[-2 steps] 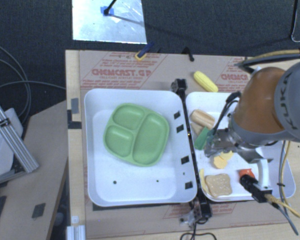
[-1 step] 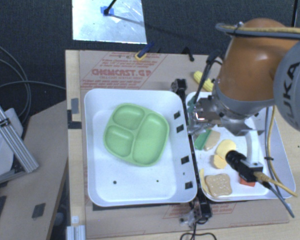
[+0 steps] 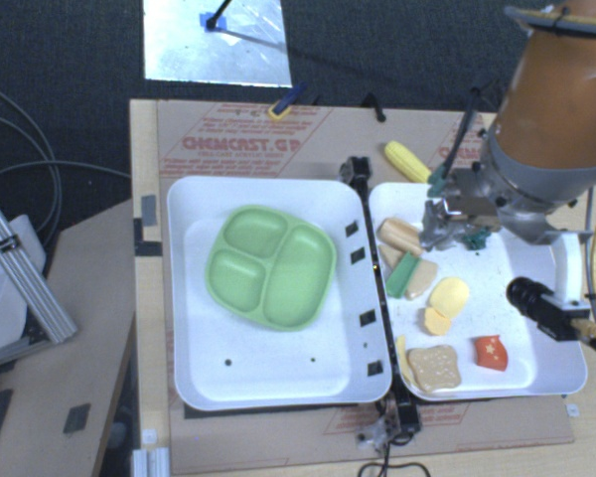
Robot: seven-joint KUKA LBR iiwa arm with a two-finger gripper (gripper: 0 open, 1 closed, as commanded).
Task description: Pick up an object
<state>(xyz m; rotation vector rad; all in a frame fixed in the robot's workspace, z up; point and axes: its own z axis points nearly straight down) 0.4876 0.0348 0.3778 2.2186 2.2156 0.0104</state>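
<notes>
The grey arm with its orange band reaches in from the right, and its two-finger gripper point(image 3: 447, 229) hangs over the upper part of the right-hand shallow white bin point(image 3: 566, 366). The fingertips are lost against the dark metal of the wrist, so I cannot tell how the gripper is set, and nothing can be seen held in it.

The nearest candidate is a tan, rounded roll like a small bread stick point(image 3: 400, 235), lying just to the left of the gripper on the bin floor. Its long axis runs from upper left to lower right, so one end points roughly toward the gripper. Just below it lies a green flat bar point(image 3: 401, 272), steeper, touching a pale cream oval piece point(image 3: 419, 278).

Further below the gripper sit a yellow lemon-shaped piece point(image 3: 450, 294), a tan toast slice point(image 3: 436, 367) and a small red wedge point(image 3: 491, 352), each well apart from the tip. A yellow corn-like piece point(image 3: 407, 162) lies above and to the left, outside the bin on the cardboard.

The left bin point(image 3: 194, 366) bears a green divided plastic plate point(image 3: 272, 266), well away.

Judged from this, a short shift left and down would put the gripper over the tan roll, closing across its narrow width.
</notes>
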